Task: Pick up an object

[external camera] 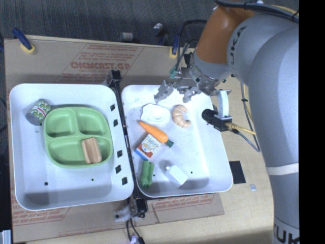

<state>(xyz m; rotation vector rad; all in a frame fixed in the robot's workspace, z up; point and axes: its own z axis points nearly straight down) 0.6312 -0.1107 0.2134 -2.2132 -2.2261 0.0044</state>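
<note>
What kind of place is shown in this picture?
Probably a robotics lab bench for pick-up trials: a grey arm reaches over two white bins, which hold toy food such as a carrot and a croissant.

Six small items are lying loose in the right bin (216, 151): a white bowl-like piece (156, 114) near the back, a tan croissant (182, 116) just beside it, an orange carrot (154, 131) slanting below them, a small printed packet (148, 147), a green cucumber (147, 173) along the left wall, and a white block (177, 175) near the front.
</note>
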